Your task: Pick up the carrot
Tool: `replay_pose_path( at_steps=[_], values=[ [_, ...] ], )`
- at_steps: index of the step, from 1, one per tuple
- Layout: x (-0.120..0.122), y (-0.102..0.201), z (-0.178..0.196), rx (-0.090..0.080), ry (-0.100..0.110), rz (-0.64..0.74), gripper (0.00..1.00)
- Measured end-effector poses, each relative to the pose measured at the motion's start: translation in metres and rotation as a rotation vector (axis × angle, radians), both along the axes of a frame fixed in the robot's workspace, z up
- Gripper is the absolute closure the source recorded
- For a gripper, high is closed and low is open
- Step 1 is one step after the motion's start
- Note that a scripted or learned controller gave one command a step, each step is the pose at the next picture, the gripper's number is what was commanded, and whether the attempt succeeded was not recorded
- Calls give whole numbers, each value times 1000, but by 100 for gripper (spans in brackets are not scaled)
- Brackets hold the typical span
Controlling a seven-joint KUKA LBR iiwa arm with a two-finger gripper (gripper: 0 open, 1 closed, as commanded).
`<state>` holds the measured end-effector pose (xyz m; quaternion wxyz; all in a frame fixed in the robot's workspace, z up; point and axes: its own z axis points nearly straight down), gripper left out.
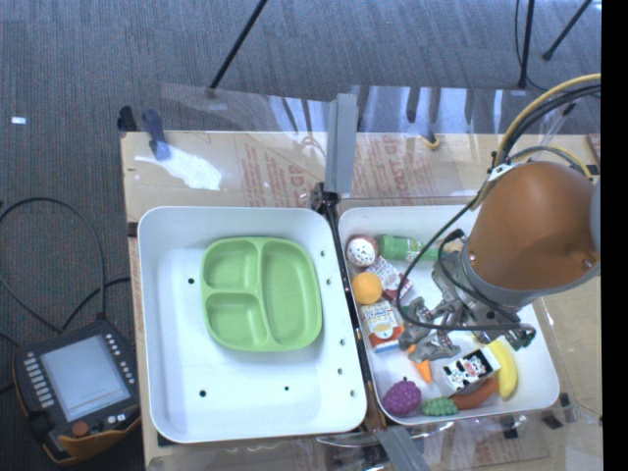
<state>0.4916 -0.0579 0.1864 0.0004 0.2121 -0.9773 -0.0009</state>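
Observation:
The carrot (424,370) is a small orange piece lying in the right bin (546,361), near its front. My gripper (429,342) hangs just above and behind the carrot, fingers pointing down-left toward it. The orange-banded wrist (535,229) covers the bin's right half. Nothing is visible between the fingers.
The right bin also holds an orange (367,287), a speckled egg (361,252), a green item (397,247), a juice carton (381,325), purple grapes (401,397), a cow-print carton (465,370) and a banana (505,366). The left bin (177,381) carries a green divided plate (262,292).

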Motion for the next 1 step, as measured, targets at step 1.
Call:
replay_pose_path(
  at_steps=[1],
  values=[
    [1,2,9,2,-1,-1,100]
  ],
)
